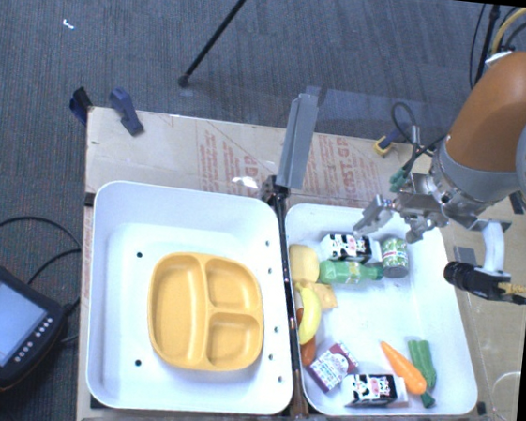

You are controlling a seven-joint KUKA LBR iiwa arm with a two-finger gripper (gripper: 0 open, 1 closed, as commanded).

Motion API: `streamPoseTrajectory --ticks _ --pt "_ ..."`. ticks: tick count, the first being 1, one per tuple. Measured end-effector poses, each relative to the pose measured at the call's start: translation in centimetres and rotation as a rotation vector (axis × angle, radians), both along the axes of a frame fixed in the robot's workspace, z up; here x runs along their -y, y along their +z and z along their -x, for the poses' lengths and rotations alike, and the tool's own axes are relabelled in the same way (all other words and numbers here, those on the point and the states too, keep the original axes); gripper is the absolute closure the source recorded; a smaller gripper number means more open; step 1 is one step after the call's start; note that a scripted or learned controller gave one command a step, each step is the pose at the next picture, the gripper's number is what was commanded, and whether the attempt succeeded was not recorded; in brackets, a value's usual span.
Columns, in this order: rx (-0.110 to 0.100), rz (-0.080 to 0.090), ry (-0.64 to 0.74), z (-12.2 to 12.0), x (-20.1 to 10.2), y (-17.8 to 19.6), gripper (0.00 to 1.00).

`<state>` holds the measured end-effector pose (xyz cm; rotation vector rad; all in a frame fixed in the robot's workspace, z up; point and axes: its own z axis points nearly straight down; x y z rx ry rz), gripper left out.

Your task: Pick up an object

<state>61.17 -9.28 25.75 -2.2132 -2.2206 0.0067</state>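
Now the arm is at the approach stage: the claw (396,220) hangs over the upper part of the right bin (463,322), at the right of the frame, fingers spread apart and nothing between them. No pick has been made yet, as far as I can judge.

Just beneath it lie the likeliest targets. A small can (394,254) with a green label sits almost directly under the claw, beside a black-and-white carton (346,247), and a green bottle (350,273) lies on its side just below both, touching or nearly touching them. The can looks short, round and rigid, probably easy to pinch if the fingers straddle it, though it could roll or skid against the carton.

The next move, I would guess, calls for a straight descent centred on the can, then closing.

Lower in the same bin are a banana (309,314), a carrot (402,366) and another carton (375,389). The left bin (119,236) holds a yellow tray (206,311).
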Motion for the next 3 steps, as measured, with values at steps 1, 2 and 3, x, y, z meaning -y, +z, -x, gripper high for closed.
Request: streamPoseTrajectory --ticks 1,2,3 --pt "0.001 0.003 -0.267 -3.3 -4.6 1.5 0.00" --pt "-0.001 0.002 -0.203 -3.1 1.9 -11.6 0.00" --pt "0.004 0.001 0.041 -3.3 1.0 1.9 0.00"
